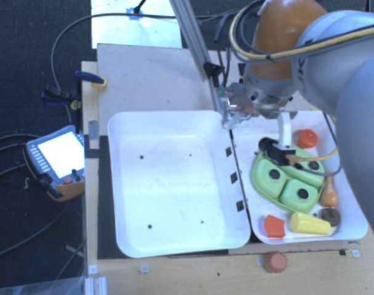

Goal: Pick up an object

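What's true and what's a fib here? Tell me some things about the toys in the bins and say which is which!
1. The green toy lies in the right bin. True.
2. The yellow toy lies in the left bin. False: it is in the right bin, beside the orange block.
3. A round reddish thing sits on the bench, outside both bins. True.
4. The green toy has white dots. False: its dots are black.

Light-green toy (290,183) w/ black dots. Below it: orange block (274,226), yellow cylinder (309,224). Above-right of it: red-orange ball (307,138). Left bin (175,183), right bin (259,208): white.
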